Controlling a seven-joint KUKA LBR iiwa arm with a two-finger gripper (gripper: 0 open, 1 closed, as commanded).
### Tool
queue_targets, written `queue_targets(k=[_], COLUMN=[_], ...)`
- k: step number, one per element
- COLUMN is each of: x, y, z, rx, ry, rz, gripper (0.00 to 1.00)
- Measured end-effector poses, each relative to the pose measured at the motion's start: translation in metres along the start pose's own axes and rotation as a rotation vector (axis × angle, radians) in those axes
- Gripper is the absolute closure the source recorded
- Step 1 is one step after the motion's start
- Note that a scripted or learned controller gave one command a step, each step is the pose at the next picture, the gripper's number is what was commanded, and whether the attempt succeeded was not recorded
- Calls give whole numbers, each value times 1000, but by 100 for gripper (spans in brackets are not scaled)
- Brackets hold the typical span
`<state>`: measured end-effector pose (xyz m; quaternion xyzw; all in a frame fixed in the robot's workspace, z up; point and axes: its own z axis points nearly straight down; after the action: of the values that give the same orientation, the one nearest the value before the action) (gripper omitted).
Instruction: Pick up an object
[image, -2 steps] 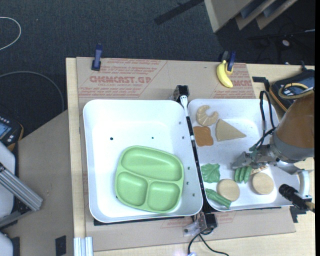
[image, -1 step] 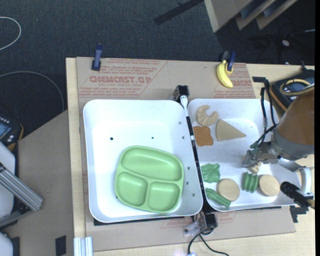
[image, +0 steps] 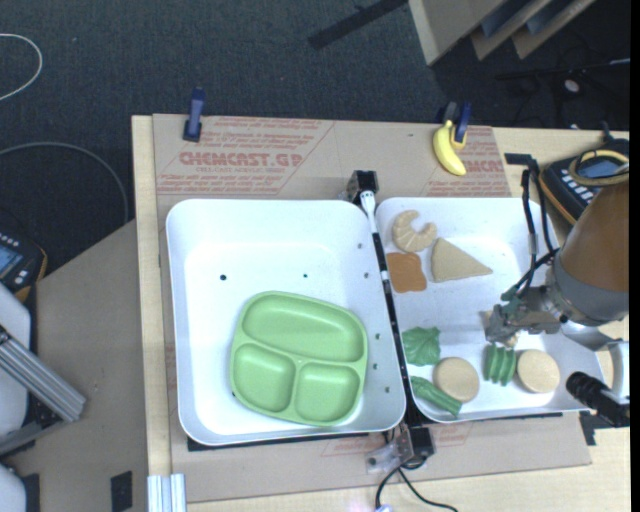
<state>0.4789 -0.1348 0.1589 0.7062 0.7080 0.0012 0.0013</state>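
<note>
Banana (image: 449, 150), perhaps clamped, beyond bins (image: 190, 300)

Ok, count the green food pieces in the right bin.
3. A leafy piece by the left wall, a pod along the front edge below it, and a small piece under the pincer. The arm may hide more.

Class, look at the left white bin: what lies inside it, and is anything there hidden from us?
Inside the left bin lies one green divided plate, its three compartments bare. Whatever sits beneath the plate is covered and cannot be seen.
</note>
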Motion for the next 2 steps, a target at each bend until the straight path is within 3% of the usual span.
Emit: queue_targets(k=[1, 2], x=[47, 117], y=[1, 1], z=[-42, -72], rx=[-1, 0], ry=[0, 1], rz=[-2, -1], gripper=[100, 100])
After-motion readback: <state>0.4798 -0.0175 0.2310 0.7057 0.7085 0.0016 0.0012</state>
